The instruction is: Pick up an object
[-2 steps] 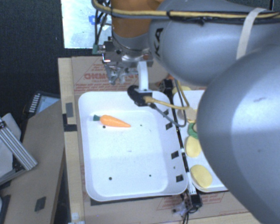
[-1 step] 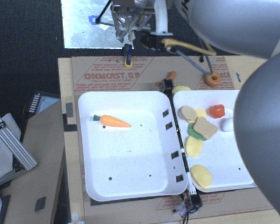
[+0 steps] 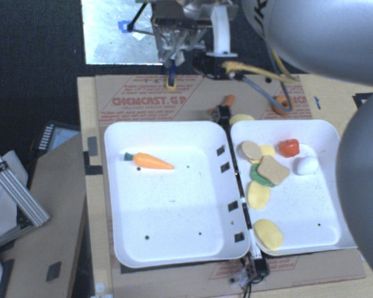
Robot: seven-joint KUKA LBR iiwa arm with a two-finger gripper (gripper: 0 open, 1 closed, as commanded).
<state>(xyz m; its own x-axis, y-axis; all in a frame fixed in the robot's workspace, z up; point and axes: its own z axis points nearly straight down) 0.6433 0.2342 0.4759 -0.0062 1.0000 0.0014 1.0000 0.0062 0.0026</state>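
Table, two bins (image 3: 117, 199): carrot (image 3: 151, 161), upper left, likely light, stiff, grasp mid-body; gripper (image 3: 170, 68) top centre, opening indiscernible.

Single fixed camera above bench, looking down at slant. Left bin (image 3: 167, 196) and right bin (image 3: 301, 195) near frame centre, moderately close. Arm (image 3: 320, 26) crowds 1 to 3 o'clock, seemingly nearest lens, blurred.

Light: bright, even, from overhead.
Glare: white bins (image 3: 172, 239) washed out; reflective sheet (image 3: 114, 27) at 11 o'clock.
Shadows: faint, soft.
Blur: arm (image 3: 330, 25) at 1 o'clock out of focus, perhaps too near the lens.
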